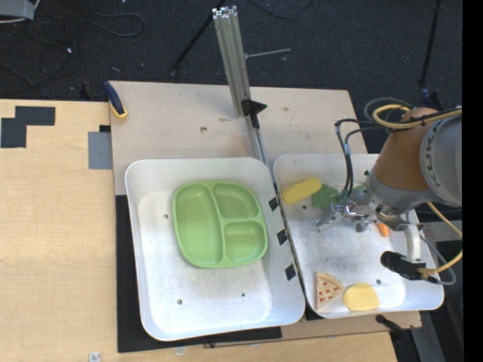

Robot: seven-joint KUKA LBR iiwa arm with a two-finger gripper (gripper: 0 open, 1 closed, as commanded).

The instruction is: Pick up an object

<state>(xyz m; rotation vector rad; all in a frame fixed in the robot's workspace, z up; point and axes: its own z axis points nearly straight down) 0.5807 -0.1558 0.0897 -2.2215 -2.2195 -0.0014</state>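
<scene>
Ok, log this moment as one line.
gripper: right bin, beside green toy | fingers: unclear | green divided plate: left bin

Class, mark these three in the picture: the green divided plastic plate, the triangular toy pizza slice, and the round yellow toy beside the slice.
Green divided plastic plate [198,225]: camera view, its large left compartment.
Triangular toy pizza slice [327,289]: camera view, its middle.
Round yellow toy [361,297]: camera view, its top.

Green plate [220,224], white bins [151,292]

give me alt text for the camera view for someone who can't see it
A grey arm's pincer hangs low in the right bin beside a yellow toy and a green toy; a pizza slice toy lies nearer. The left bin holds a green divided plate.
</scene>
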